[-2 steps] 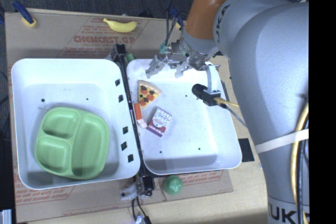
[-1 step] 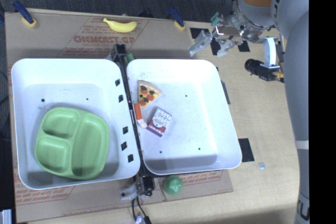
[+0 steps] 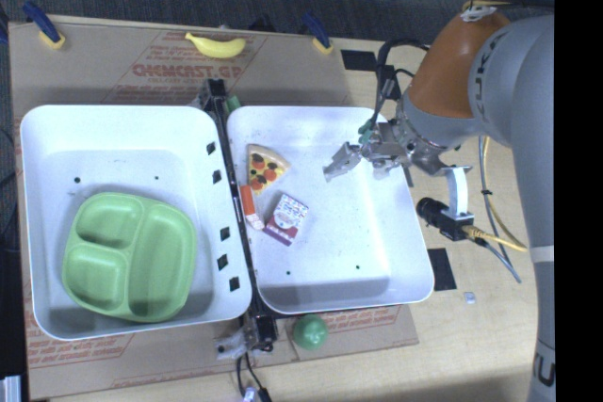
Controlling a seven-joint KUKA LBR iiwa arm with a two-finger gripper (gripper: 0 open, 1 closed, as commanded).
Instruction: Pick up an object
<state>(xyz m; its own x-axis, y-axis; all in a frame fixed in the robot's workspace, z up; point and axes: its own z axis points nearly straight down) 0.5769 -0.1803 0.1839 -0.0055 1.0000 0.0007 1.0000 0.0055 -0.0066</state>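
The grey arm with the orange band reaches in from 3 o'clock, and its two-finger gripper hangs over the upper right part of the right white bin. The fingers point toward 8 o'clock; from this slanted view I cannot tell if they are spread or pressed together, and nothing is seen between them.

Three small things lie in the right bin, all on its left side. The triangular pizza-slice toy, yellow with red spots, is at about 9 o'clock from the gripper, near but apart from it. The small purple-and-white printed packet is at about 7 o'clock from the gripper, a little further. The thin red-and-white stick lies along the left wall, just beside the packet. In the left white bin a green plastic tray with compartments rests at the lower left. Outside the bins, a yellow banana toy lies on the cardboard at 12 o'clock and a green ball at 6 o'clock.

I judge that the step in hand is the approach: nothing is picked up yet. The next move asks the gripper to travel left and come down over one thing, probably the pizza slice or the packet. Both are flat, so the fingers must go very low to catch an edge, and a miss is likely.
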